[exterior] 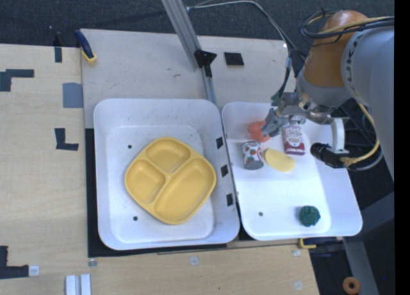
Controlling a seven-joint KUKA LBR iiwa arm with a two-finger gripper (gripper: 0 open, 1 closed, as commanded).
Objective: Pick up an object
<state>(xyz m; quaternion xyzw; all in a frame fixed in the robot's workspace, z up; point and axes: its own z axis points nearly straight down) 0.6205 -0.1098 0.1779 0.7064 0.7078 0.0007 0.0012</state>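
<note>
Reaching in from three o'clock, the arm (359,57) hangs over the upper part of the right bin (333,214), its orange band sitting at about one o'clock in the view. The gripper (274,123) is low over that bin's upper left quarter, and I cannot tell whether it is open or closed, since its tip is small and blurred against what lies below.

Just at its tip, toward nine o'clock, lies a red-orange piece (257,130), close enough that they may be touching; nothing is clearly held. A red-and-white carton (293,139) lies just beside the gripper at four o'clock from it. Below the red-orange piece, at six o'clock, stands a small can (252,155) with a red and white label. A yellow lump (280,160) lies just beside the can at three o'clock, under the carton. Well apart from these, near the bin's lower right corner at five o'clock, sits a dark green ball (309,215).

The left bin (112,153) holds a yellow tray (170,179) with three compartments, lying near its middle and turned at a slant. A grey rail (179,15) runs from twelve o'clock down to the gap between the two bins. Dark cables (256,9) loop across the top toward the arm.
</note>
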